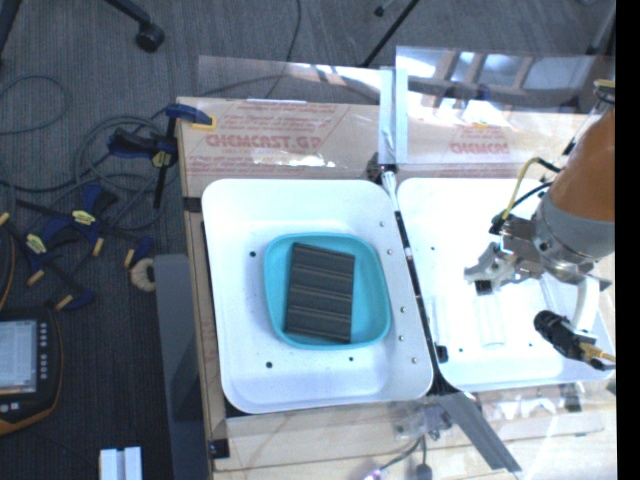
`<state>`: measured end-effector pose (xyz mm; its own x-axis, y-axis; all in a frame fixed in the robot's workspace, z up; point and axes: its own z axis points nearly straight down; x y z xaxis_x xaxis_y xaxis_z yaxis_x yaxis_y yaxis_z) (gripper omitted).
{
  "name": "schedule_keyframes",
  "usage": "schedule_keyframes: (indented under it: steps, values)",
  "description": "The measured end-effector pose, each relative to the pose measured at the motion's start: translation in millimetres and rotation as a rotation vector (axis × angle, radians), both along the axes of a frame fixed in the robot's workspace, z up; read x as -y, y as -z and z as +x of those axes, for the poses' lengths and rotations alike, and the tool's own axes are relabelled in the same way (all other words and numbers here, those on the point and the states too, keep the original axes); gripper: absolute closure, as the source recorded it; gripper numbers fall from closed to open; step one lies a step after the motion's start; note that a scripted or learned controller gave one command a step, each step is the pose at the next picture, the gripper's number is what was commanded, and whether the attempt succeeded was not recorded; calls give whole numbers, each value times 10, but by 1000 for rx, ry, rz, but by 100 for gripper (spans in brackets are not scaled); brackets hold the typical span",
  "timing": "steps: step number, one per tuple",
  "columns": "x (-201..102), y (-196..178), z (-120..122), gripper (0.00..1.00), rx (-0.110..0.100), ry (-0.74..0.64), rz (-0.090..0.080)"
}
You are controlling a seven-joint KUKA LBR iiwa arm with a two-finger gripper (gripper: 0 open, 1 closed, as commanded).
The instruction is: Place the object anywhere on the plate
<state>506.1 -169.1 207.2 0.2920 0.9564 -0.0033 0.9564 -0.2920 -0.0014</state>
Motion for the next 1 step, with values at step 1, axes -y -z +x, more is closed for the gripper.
schedule_keyframes:
  steps: [1]
  values:
    - [1, -1, 0, 0, 0, 0, 0]
